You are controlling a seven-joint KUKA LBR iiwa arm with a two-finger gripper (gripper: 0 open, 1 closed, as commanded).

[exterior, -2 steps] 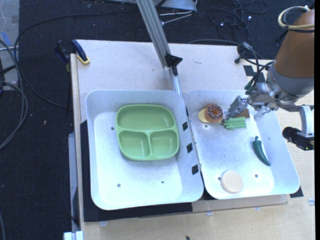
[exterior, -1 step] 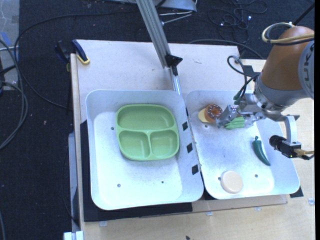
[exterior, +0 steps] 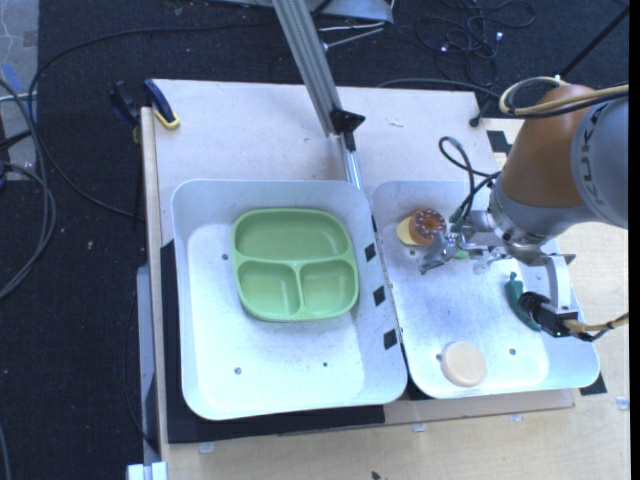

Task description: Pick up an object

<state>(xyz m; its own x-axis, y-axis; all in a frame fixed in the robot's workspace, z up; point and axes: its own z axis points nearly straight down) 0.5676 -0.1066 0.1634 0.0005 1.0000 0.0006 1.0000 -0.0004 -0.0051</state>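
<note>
we find the gripper [exterior: 437,256] low in the right bin [exterior: 560,373], just beside a round orange-brown object [exterior: 429,224] near that bin's far left corner; we cannot tell whether the gripper is apart or together. a cream disc [exterior: 464,363] lies by the front edge, well apart. a green divided plate [exterior: 296,264] sits in the left bin [exterior: 200,368].

White bins: two, left bin [exterior: 210,368] and right bin [exterior: 480,313]. Green three-compartment plate [exterior: 296,264]: one. Cream round disc [exterior: 464,364]: one. Reddish-brown round piece [exterior: 428,223]: one. Yellow piece [exterior: 406,232]: one. Small green piece [exterior: 513,290]: one.
</note>
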